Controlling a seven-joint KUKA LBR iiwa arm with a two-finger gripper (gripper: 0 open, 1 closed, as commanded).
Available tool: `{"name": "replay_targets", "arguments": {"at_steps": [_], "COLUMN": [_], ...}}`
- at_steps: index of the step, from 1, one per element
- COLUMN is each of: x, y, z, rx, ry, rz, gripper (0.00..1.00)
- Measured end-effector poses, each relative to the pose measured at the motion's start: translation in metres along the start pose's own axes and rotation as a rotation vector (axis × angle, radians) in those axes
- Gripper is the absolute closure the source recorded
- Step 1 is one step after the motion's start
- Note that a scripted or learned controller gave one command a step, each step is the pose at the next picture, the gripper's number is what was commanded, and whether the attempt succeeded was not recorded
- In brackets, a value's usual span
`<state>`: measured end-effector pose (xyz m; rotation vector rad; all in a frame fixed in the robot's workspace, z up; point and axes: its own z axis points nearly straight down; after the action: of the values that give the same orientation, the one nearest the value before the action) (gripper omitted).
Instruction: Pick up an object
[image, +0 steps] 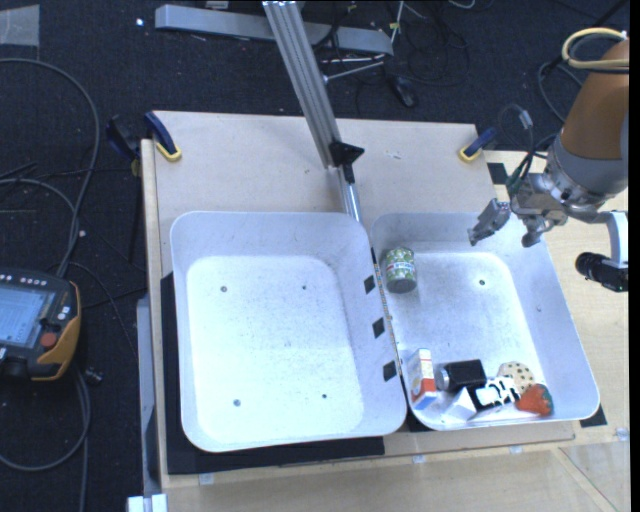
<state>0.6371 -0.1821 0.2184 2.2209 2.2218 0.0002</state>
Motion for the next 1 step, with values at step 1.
{"name": "replay_targets", "arguments": {"at_steps": [1], "x": [-0.0025], "y": [-0.081], "z": [0.0906], "rx": [0.009], "ry": [0.002], "rz": [0.003], "gripper": [0.0]}}
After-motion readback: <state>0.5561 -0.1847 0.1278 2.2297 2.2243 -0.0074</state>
